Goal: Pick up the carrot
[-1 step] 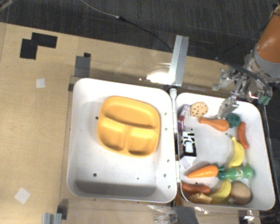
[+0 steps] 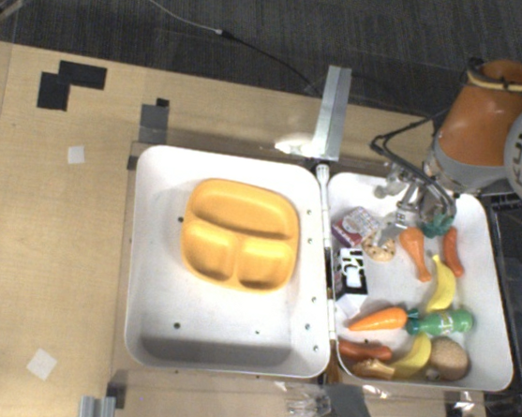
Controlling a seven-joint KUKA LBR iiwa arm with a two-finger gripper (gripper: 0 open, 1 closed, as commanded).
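The carrot (image 2: pixel 380 318), orange with a green top, lies in the right bin (image 2: pixel 499 308) near its front left, pointing left. My gripper (image 2: pixel 418 216) hangs over the back of that bin, well behind the carrot. Its fingers stand open with nothing between them. Just in front of the fingertips lies a small orange piece (image 2: pixel 416 251), apart from them.
The right bin also holds a red chili (image 2: pixel 453 251), two bananas (image 2: pixel 442 287), a green bottle (image 2: pixel 442 321), a brown potato (image 2: pixel 449 359), a cookie (image 2: pixel 380 251), a purple packet (image 2: pixel 357 226) and a black-and-white card (image 2: pixel 353 270). A yellow divided tray (image 2: pixel 239 232) sits in the left bin (image 2: pixel 148 321).
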